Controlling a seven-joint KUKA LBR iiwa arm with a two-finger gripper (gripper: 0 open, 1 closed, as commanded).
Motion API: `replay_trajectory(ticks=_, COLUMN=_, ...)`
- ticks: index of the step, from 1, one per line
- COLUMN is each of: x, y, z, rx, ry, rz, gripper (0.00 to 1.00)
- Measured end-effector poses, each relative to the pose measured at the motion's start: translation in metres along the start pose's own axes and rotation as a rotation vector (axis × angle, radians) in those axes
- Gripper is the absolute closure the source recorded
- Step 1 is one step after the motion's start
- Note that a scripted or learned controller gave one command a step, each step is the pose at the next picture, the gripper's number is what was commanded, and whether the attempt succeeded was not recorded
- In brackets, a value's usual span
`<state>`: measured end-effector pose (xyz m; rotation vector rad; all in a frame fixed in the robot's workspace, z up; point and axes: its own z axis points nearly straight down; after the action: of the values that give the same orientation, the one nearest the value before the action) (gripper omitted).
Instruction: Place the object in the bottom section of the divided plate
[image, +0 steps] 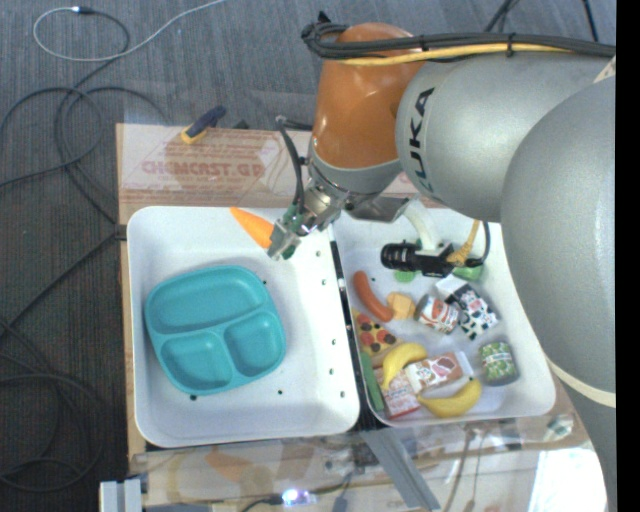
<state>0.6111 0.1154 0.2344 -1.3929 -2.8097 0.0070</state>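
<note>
Arm: grey KUKA, orange band, entering from frame right | Gripper (282, 243): over upper right of left bin (150, 400), jaw state cannot be told | Toy carrot (252, 226): just beside the gripper, contact unclear | Teal divided plate (214, 328): centre-left | Right bin (530, 395): bananas (452, 400), sausage (368, 296), cartons.

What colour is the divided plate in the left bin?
Teal, a blue-green; the divided plate shows clearly in the camera view.

Even bright overhead light, soft shadows, slight blur throughout.
</note>
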Motion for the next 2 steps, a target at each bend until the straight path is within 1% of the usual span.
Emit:
replay_trajectory(ticks=1, x=0.000, y=0.000, z=0.000, rx=0.000, ry=0.000, rz=0.000, gripper=0.00)
replay_trajectory(ticks=2, x=0.026, y=-0.027, z=0.008, rx=0.002, ry=0.000, rz=0.489, gripper=0.00)
